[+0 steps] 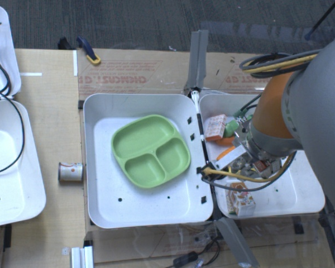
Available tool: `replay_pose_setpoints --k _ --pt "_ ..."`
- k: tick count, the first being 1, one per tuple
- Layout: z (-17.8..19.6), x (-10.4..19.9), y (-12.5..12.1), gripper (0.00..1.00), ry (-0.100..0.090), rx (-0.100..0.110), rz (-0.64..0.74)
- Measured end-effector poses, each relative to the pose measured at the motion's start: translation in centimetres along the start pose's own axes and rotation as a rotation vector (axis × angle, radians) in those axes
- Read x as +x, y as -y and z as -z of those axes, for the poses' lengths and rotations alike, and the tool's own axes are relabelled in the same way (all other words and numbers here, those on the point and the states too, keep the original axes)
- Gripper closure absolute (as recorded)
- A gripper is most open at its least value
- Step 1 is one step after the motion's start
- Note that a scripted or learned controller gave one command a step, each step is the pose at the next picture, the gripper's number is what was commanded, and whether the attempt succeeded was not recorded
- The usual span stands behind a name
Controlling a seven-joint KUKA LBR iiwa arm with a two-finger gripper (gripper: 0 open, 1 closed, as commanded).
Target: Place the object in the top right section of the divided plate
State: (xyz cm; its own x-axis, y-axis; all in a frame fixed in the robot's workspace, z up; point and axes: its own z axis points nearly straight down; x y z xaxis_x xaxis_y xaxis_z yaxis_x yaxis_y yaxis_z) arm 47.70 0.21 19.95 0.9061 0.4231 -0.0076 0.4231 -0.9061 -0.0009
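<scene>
Camera view, me at the remote desk: What do I log for the plate?

Colleague: Green divided plate [151, 149] lies flat in the left bin [100, 205], turned at an angle. Its three sections hold nothing.

Me: And the arm?

Colleague: The arm [301, 99] comes in from the right and hangs low over the right bin [301, 202]. Orange band faces the camera. The gripper [243, 163] sits under the wrist among cables — I cannot tell whether it is apart or closed, or whether anything is in it.

Me: Objects?

Colleague: All in the right bin. A red-and-white carton [215, 126] near the top left corner, a green item [230, 128] just beside it, an orange piece [225, 140] below them. A printed small box [241, 201] lies near the front edge.

Me: Outside the bins I note a small can [70, 172] on its side on the bench — left of the left bin.
</scene>
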Motion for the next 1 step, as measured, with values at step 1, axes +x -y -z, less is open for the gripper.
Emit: replay_pose_setpoints --k 1 --pt "6.63 7.22 6.08 1.00 -0.002 -0.001 0.014"
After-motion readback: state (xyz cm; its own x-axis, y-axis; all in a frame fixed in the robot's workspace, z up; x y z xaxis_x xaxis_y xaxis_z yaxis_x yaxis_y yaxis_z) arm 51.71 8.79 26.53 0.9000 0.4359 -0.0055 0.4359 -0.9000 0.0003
